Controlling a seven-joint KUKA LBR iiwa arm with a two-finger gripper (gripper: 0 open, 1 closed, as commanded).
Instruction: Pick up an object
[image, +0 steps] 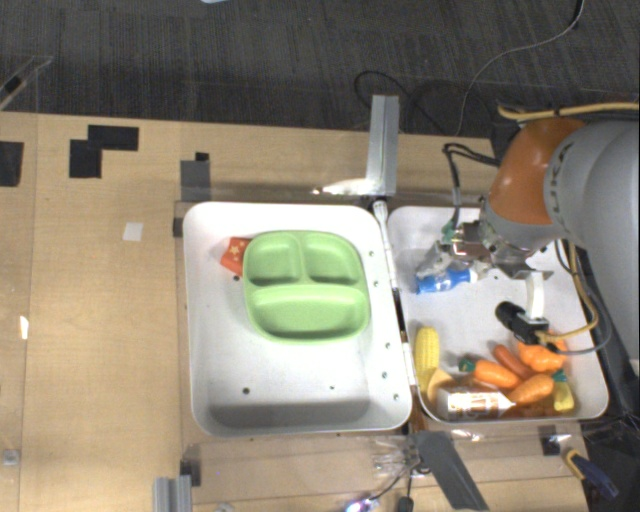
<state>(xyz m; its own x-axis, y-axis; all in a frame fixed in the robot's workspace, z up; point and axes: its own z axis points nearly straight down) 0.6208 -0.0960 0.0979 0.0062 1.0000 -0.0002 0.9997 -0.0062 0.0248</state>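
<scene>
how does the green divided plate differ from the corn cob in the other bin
The green divided plate is broad, flat and green, with three compartments; the corn cob is small, slim and yellow. The plate lies in the left bin, over a red item; the cob lies in the right bin by its left wall. Both rest untouched, away from the gripper.

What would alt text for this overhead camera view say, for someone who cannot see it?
A grey robot arm reaches from the right, its gripper low over a blue object in the right bin. Nearer the camera in that bin lie toy carrots and corn. The left bin holds a green divided plate.
</scene>
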